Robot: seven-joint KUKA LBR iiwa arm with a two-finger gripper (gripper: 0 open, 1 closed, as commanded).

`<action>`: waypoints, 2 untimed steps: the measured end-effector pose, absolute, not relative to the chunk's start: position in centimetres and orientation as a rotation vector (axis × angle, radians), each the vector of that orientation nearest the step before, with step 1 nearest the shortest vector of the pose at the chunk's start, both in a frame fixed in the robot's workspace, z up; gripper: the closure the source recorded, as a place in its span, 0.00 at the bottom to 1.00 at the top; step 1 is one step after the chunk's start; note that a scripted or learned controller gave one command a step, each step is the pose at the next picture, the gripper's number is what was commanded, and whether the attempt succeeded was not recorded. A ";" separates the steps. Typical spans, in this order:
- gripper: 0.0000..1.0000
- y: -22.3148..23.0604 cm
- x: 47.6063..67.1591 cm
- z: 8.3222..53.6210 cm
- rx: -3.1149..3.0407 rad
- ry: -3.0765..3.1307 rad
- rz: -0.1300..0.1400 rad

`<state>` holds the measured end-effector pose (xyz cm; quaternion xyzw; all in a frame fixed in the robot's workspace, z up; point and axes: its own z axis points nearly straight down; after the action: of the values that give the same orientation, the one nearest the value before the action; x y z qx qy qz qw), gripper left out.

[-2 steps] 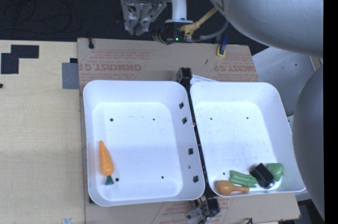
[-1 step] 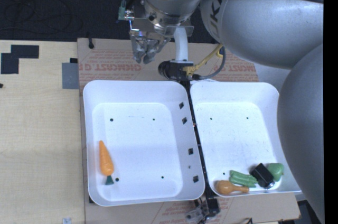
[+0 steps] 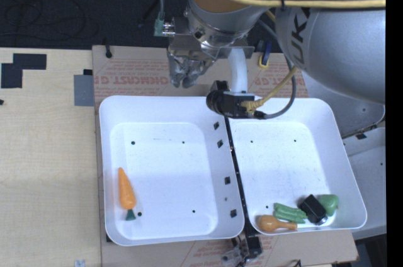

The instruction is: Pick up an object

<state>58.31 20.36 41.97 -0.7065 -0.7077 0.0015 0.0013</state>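
One cardboard sheet (image 3: pixel 141 75) bears mirrored red print, perhaps "CHEMCEST".

The left bin (image 3: pixel 113 127) and the right bin (image 3: pixel 337 140) are both white, each dotted with a few small dark spots. In the left bin lies an orange carrot (image 3: pixel 126 189) with a dark green tip. In the right bin's near corner sit a green pod (image 3: pixel 289 213), a black block (image 3: pixel 312 208), a lighter green piece (image 3: pixel 329 201) and an orange-tan pear shape (image 3: pixel 274 223). The surface (image 3: pixel 44 152) is pale wood with black and grey patches. The arm (image 3: pixel 334 14) is grey with an orange band.
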 end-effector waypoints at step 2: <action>1.00 16.3 59.2 53.7 -2.228 -2.214 0.009</action>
<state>59.17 16.33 53.69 -0.7093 -0.7049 0.0030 0.0005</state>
